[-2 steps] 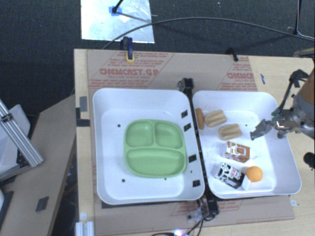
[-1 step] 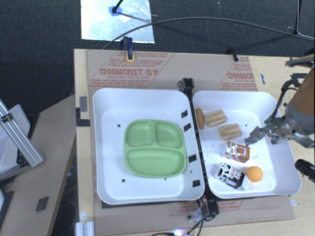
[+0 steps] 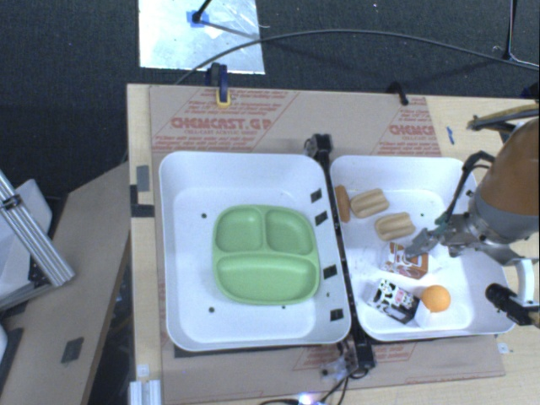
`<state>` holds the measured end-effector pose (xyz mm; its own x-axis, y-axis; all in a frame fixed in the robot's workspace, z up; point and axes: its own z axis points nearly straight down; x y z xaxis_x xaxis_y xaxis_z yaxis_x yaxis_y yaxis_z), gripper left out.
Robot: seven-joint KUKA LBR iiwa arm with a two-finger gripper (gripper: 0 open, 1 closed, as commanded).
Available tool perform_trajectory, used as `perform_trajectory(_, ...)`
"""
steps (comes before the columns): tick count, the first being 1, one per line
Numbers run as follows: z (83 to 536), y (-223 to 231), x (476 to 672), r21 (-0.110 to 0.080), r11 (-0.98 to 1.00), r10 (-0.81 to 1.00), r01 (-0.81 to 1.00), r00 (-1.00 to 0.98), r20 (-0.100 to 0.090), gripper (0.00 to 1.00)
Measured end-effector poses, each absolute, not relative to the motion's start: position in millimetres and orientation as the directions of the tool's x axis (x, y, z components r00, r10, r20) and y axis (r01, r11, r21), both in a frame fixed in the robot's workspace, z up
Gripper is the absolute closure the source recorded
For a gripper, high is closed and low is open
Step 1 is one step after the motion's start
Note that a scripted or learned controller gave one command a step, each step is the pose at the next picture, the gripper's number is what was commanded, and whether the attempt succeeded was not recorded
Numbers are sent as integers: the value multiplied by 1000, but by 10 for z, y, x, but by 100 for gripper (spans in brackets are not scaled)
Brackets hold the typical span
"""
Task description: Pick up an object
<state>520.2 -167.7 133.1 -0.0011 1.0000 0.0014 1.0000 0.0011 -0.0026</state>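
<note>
Bench: two white bins side by side. Left bin (image 3: 186, 226) holds a green divided plate (image 3: 266, 254), well apart from the action. Right bin (image 3: 460, 184) holds your candidates: two tan bread rolls (image 3: 381, 213) near the middle, a red-and-white carton (image 3: 408, 264), a black-and-white box (image 3: 394, 299), an orange ball (image 3: 435, 298) touching it. Arm reaches in from the right; gripper (image 3: 419, 245) hangs low just over the carton, likely the pick target. You cannot tell whether it is wide or closed; nothing visibly held.
</note>
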Motion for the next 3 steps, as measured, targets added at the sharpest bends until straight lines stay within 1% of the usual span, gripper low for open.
perform_trajectory(1, 1462, -1690, 5218, 3, 1, 1000, 1000, -1, -2, 100)
perform_trajectory(2, 1914, -1749, 5263, 6, 4, 1000, 1000, -4, -2, 100)
perform_trajectory(3, 2225, -1753, 5277, 5, 4, 1000, 1000, -4, -2, 100)
